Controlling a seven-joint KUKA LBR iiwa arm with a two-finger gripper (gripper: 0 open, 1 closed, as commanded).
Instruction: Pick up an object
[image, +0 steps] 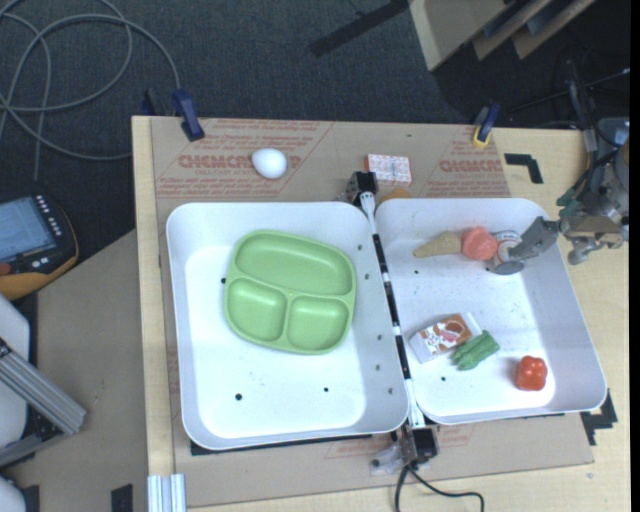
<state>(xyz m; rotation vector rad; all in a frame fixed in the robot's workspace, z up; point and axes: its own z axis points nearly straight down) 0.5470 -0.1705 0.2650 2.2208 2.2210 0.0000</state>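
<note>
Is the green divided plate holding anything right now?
Empty: the green divided plate in the left bin shows three bare compartments.

Readable print: red brand lettering on the cardboard sheet only.
The cardboard sheet (330, 140) under the two bins carries large red outlined letters, seen upside down, repeated left and right along its far edge; they look like "CHEMCHAMP" but are not sharp enough to be sure. A line of smaller red print runs above them, too small to read. The small packet (441, 338) in the right bin (570, 320) has a picture label, wording illegible.
</note>
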